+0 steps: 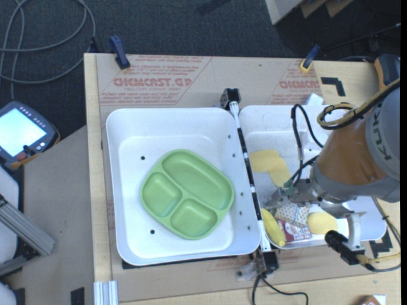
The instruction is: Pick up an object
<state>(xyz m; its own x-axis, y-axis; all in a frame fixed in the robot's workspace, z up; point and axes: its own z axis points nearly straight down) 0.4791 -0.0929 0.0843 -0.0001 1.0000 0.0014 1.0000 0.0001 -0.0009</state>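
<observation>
My gripper (pixel 287 197) is low inside the right bin (pixel 267 121), under the grey arm with its orange band (pixel 346 154). It hovers over a cluster of items near the bin's front. A pale yellow block (pixel 267 162) lies just behind and left of it. A patterned red-and-white packet (pixel 294 220) sits directly in front of it, with a yellow banana (pixel 273 229) along the packet's left side and a round yellow fruit (pixel 321 222) on its right. The arm hides whatever sits right under the gripper.
The left bin (pixel 127 132) holds a green divided plate (pixel 187 194). A ridge (pixel 245 164) separates the two bins. Black cables (pixel 299 129) loop over the back of the right bin. Blue clamps (pixel 119 51) hold the cardboard at the bench's far edge.
</observation>
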